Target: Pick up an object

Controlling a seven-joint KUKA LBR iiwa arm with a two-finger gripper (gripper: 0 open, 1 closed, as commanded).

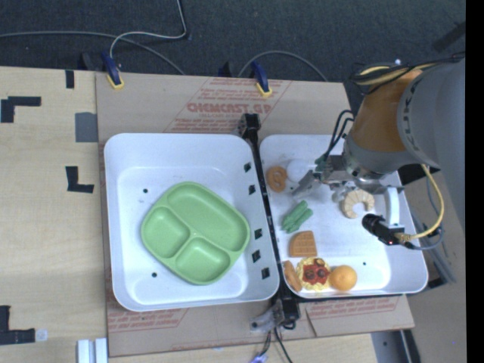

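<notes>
Gripper [311, 178] is hanging low in the right bin [401, 282], approach step; grip state can't be told. Green toy [296, 216] is lying just below it; next: lowering onto it.

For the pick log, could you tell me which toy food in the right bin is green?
The green bean pod, lying mid-bin just below the gripper. The donut, waffle and orange are all brown or orange.

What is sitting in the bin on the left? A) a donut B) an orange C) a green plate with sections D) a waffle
C: the green divided plate lies alone in the left bin, while the orange, waffle and donut are all in the right bin.
</notes>
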